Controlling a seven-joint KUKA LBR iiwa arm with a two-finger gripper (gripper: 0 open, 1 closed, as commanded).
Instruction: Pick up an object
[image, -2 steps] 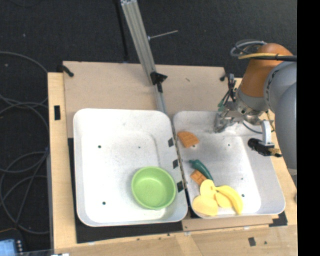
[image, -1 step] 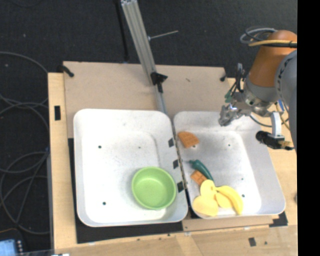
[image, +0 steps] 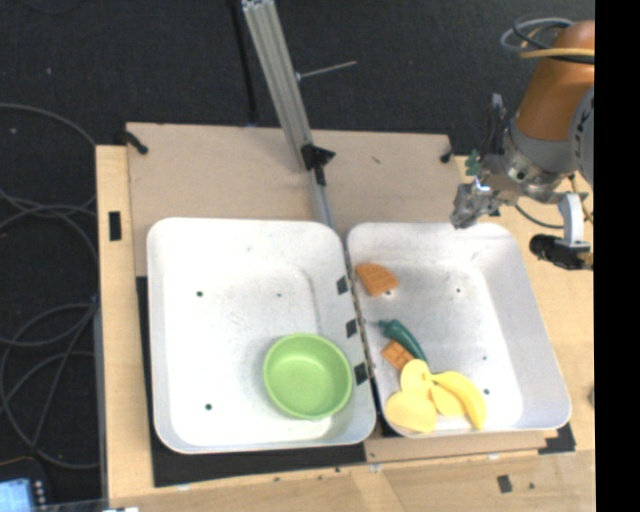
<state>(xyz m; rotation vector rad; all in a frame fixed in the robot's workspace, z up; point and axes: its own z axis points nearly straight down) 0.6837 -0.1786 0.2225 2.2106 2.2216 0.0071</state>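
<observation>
My end effector (image: 468, 208) hangs over the far rim of the right bin (image: 500, 300), near its back right corner, with nothing between it and the objects below. I cannot tell how it is set, since it is small and dark against the bin edge. My arm (image: 550, 100) comes in from the right, its orange band above the wrist.

In the right bin, an orange piece (image: 376, 279) lies close to the divider toward the back. Nearer the front, a green-handled thing (image: 403, 338) lies slanted, with a small orange bit (image: 396, 354) touching its lower end. Just in front of these, yellow pieces (image: 435, 397) lie clustered together at the front left corner.

In the left bin (image: 220, 290), a green bowl (image: 307, 375) sits upright near the front right corner, close to the divider.

Both bins rest side by side on the surface (image: 220, 165).
</observation>
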